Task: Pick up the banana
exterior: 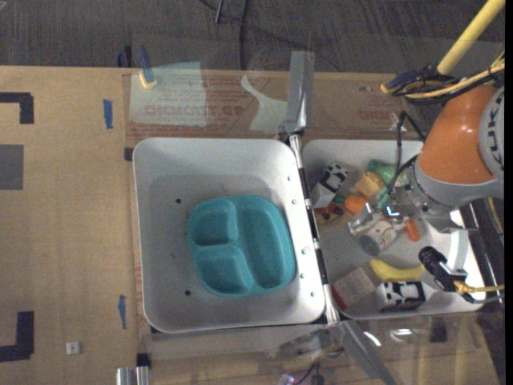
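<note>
banana (394, 270) | yellow, curved | lying flat | right bin, near front edge

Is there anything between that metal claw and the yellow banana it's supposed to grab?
Nothing visible lies directly between them. The two-finger gripper hangs over the right white bin, and the curved yellow banana lies nearer the bin's front. A pale cylindrical cup lies just beside that path, close to the banana's end.

The tan bench (64, 215) bears two white bins side by side, left bin (152, 215) and right bin (341, 267)
</note>
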You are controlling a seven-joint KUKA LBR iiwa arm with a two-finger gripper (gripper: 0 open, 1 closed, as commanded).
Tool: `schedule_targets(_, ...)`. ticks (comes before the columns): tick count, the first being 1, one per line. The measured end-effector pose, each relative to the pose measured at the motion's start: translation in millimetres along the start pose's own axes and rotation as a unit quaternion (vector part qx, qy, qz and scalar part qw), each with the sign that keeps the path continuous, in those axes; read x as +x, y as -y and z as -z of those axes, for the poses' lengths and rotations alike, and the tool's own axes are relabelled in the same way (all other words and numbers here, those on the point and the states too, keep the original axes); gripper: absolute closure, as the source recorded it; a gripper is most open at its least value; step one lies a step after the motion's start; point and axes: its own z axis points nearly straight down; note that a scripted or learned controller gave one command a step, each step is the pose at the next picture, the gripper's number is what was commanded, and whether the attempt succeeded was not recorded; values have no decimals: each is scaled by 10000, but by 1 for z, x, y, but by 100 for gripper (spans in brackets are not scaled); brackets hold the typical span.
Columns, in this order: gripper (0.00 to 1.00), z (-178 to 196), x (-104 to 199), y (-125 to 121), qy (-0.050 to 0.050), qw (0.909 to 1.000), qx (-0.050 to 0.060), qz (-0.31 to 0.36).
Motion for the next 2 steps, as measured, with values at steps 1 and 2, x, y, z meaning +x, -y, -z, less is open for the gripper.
schedule_targets(1, 0, -41, -8, 43, -6, 9990, 7, -440)
schedule_targets(2, 0, -48, -42, 58, -8, 9924, -73, -1228)
